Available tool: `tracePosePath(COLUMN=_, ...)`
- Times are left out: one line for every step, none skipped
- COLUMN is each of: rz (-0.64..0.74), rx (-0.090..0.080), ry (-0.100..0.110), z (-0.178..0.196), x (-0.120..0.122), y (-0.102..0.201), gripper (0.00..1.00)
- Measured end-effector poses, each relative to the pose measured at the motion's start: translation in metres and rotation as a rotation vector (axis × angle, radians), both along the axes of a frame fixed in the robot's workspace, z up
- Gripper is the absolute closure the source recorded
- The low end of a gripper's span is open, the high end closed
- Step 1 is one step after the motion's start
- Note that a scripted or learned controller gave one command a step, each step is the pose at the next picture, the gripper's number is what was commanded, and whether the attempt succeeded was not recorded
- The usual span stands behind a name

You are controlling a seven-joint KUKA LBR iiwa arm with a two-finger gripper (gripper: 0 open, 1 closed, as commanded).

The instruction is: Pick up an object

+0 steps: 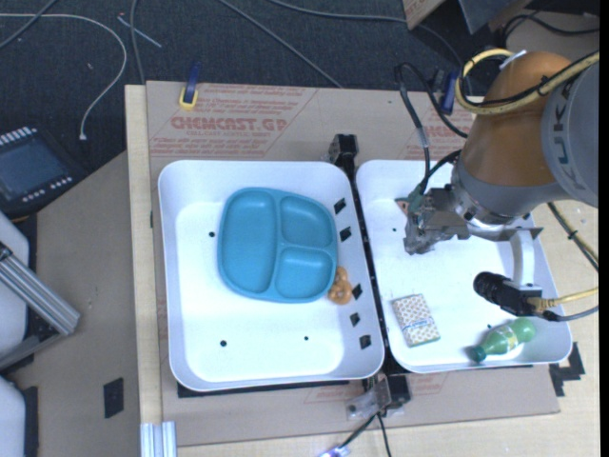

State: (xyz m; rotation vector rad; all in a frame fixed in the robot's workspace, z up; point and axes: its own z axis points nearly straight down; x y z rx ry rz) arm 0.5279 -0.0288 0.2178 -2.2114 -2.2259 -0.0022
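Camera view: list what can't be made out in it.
- Gripper: finger state unclear, small and dark under the wrist.
- Right bin: its far right part is covered by the arm.
- Small packet: print too small to read.
- Orange object beside the blue tray: too small to identify.

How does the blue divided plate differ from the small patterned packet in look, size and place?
The blue divided plate is far larger than the small patterned packet. The plate is plain blue with rounded corners and three compartments; the packet is a pale, speckled flat rectangle. The plate lies in the left bin, the packet in the right bin. Both lie flat, apart from the gripper.
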Motion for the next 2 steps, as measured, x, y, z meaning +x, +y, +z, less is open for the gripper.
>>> tracePosePath(rz=0.000, rx=-0.001, ry=-0.001, z=0.000, x=0.001, y=0.063, gripper=1.00)
tracePosePath(rz=0.000, rx=-0.001, ry=-0.001, z=-0.006, x=0.008, y=0.114, gripper=1.00)
